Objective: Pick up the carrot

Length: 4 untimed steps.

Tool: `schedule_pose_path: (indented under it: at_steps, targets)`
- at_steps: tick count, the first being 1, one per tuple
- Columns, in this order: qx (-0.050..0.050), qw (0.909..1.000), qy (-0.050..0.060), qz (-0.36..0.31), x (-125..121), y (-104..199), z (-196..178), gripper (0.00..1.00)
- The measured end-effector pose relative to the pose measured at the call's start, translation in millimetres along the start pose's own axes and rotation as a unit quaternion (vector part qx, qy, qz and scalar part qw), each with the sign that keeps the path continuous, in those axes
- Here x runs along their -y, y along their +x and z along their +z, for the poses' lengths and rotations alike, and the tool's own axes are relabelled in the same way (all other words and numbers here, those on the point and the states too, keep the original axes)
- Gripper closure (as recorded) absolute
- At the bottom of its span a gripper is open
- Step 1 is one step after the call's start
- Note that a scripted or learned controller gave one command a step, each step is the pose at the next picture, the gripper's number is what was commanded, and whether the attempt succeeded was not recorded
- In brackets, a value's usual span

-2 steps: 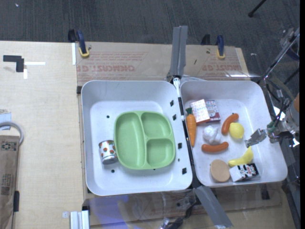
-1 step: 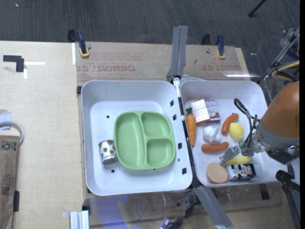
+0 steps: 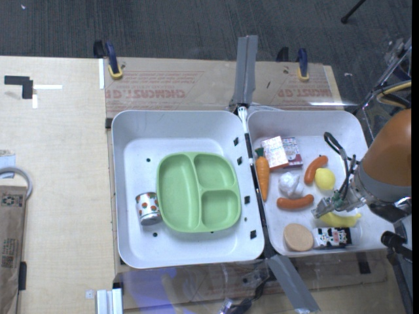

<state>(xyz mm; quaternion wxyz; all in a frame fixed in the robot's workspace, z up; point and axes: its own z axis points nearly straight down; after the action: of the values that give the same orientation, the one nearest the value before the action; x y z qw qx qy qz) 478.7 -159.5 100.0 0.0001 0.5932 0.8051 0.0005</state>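
White plastic forms both shallow bins on the pale wooden surface (image 3: 59, 175). The left bin (image 3: 124, 195) holds a green divided plate (image 3: 198, 191) with three compartments, lying near the bin's middle, and a small tin can (image 3: 148, 208) with red dots on its label, on its side and touching the plate's left edge.

The right bin (image 3: 298, 117) is crowded. The carrot (image 3: 262, 175) lies along the bin's left wall, lengthwise, its green top toward the far end and its tip pointing to the near side. Just beside it to the right sits a red-and-white packet (image 3: 281, 152), and below that a whitish garlic-like bulb (image 3: 291, 185). A sausage (image 3: 295, 203) lies crosswise under the bulb, and a second, shorter sausage (image 3: 315, 167) leans at a slant next to a yellow lemon (image 3: 325, 178). Near the front of the bin rests a round tan cookie-like disc (image 3: 299, 237), with a black-and-white carton (image 3: 335, 238) beside it and a banana (image 3: 340, 219) just above the carton.

The arm (image 3: 391, 156) comes in from the right, its orange band over the bin's right rim. The tool (image 3: 334, 206) hangs over the banana and the lemon, well apart from the carrot. Whether it is parted or closed cannot be told, and nothing is seen in its grip.
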Motion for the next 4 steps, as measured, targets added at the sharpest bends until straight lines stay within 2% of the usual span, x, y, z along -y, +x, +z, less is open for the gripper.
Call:
schedule_pose_path:
  at_steps: [1,4]
  targets:
    - [0.001,0.9879,0.001,0.155,-0.7,-14.3,-113.5,1.00]
    - [0.002,0.9885,0.003,0.151,-2.9,-16.0,-138.0,1.00]
